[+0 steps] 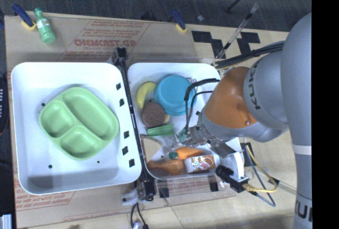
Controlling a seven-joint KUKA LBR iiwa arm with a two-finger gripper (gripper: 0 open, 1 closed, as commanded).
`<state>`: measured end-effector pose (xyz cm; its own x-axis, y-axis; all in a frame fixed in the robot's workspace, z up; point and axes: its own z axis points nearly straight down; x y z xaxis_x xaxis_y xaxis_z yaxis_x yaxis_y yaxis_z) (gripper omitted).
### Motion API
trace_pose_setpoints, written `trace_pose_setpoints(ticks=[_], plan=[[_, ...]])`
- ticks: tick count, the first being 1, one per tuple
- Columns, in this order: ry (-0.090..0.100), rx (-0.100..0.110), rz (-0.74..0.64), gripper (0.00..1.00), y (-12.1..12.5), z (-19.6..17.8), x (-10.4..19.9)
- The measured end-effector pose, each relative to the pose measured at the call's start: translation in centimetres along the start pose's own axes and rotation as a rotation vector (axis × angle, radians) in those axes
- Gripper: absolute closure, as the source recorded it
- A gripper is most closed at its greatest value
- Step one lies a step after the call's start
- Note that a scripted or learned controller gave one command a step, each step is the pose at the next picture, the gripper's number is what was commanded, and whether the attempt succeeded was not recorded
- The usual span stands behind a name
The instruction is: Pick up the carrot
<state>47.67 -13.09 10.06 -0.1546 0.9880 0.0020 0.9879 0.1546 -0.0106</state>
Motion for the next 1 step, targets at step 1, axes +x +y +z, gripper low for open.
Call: trace_pose_setpoints(ticks=[1], plan=[[0.001, -0.005, 0.293, 1.0, 0.82, -9.13, 5.58]])
